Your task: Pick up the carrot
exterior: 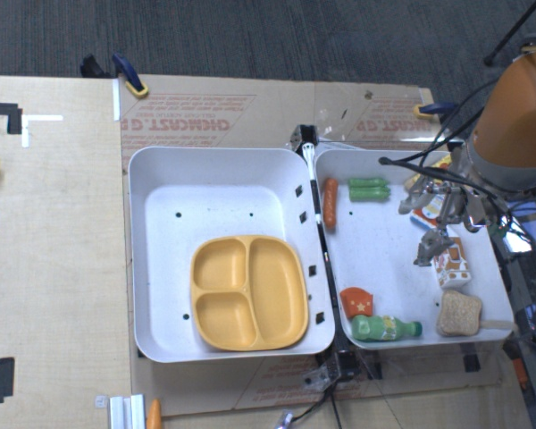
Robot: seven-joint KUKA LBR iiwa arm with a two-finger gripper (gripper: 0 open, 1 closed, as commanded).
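Lying well left of jaws: carrot [330,204]

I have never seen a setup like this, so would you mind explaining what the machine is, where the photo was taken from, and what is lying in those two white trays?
This is one photo from a fixed camera above a bench, looking down at a slant. The grey and orange shape at the right is a robot arm; its claw hangs over the right bin, with nothing visibly between its fingers. The left bin holds a yellow divided plate. The right bin holds the carrot, the thing the arm is meant to pick up, lying along its left wall. Beside it is a green block-like item. Nearer the front lie a red item, a green bottle, a slice of bread and a small carton.
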